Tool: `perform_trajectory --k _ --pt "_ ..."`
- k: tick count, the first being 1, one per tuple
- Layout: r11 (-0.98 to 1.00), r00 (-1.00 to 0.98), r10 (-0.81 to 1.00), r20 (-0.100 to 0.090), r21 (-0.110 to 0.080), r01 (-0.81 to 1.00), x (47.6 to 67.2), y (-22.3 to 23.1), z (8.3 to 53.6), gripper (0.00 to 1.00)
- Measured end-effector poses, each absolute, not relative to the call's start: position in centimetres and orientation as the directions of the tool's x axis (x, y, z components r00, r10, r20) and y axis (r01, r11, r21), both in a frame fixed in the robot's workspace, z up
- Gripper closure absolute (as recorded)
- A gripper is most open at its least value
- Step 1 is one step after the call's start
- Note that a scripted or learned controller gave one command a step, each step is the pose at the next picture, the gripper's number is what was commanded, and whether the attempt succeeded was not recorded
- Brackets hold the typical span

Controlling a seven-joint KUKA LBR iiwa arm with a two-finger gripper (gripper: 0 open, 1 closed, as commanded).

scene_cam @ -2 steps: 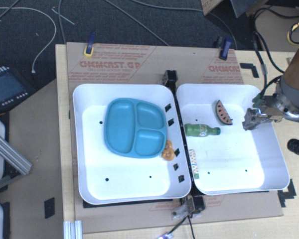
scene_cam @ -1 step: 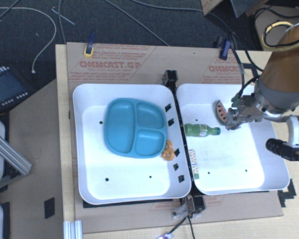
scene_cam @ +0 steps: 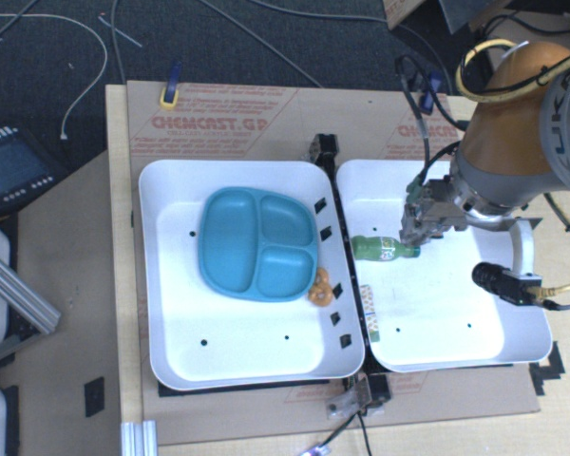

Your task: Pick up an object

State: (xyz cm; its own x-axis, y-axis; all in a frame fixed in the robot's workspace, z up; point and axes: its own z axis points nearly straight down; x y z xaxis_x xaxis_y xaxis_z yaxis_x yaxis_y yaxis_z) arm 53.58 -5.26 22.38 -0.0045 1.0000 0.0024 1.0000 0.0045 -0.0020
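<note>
Centre the gripper [scene_cam: 420,238], finger state indiscernible, over the green bottle [scene_cam: 376,249] near the right bin's [scene_cam: 456,354] left wall, then descend squarely.

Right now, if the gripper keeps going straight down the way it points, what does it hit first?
Most likely the green bottle lying in the right bin: the gripper sits over its right end. Height above it is unclear from this slanted view; if it misses, the white bin floor comes next.
</note>
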Motion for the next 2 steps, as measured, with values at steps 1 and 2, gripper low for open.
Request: perform_trajectory --k 1,2 --pt "0.006 -0.006 1.0 0.002 0.001 1.0 53.9 0.4 23.0 1.0" --pt "0.005 -0.005 1.0 0.001 0.001 1.0 55.6 5.6 21.9 1.0"
